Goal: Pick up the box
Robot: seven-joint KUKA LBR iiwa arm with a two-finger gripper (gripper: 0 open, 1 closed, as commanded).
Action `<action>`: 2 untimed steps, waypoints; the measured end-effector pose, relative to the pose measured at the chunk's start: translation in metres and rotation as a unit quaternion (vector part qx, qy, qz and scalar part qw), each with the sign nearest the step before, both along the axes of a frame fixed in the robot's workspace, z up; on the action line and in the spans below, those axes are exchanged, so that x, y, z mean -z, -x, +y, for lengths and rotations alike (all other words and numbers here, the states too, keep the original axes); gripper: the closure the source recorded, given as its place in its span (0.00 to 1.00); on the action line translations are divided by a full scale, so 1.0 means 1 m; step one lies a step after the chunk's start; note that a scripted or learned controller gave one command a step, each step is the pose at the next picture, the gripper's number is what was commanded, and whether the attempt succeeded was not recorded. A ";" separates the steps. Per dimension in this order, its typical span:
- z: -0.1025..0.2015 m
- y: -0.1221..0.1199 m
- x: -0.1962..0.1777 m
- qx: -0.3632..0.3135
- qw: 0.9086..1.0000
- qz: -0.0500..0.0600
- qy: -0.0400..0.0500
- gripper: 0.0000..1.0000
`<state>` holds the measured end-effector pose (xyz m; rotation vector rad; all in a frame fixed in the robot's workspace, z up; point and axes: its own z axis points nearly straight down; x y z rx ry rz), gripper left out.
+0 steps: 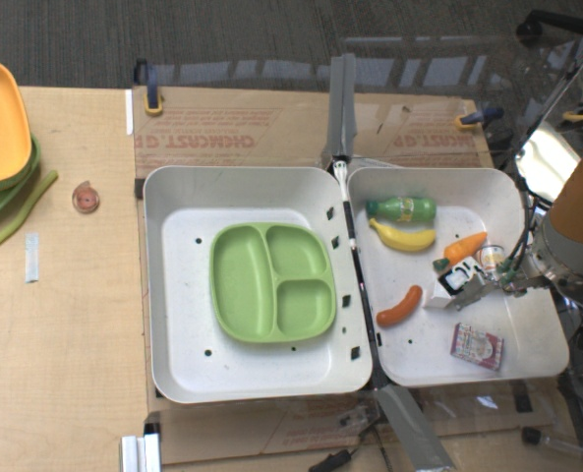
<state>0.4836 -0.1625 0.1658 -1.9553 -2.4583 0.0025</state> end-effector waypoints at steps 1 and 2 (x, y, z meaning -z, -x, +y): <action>0.022 0.007 0.060 0.024 1.000 0.001 -0.001 0.00; 0.019 -0.014 0.028 0.104 0.995 0.000 0.000 0.00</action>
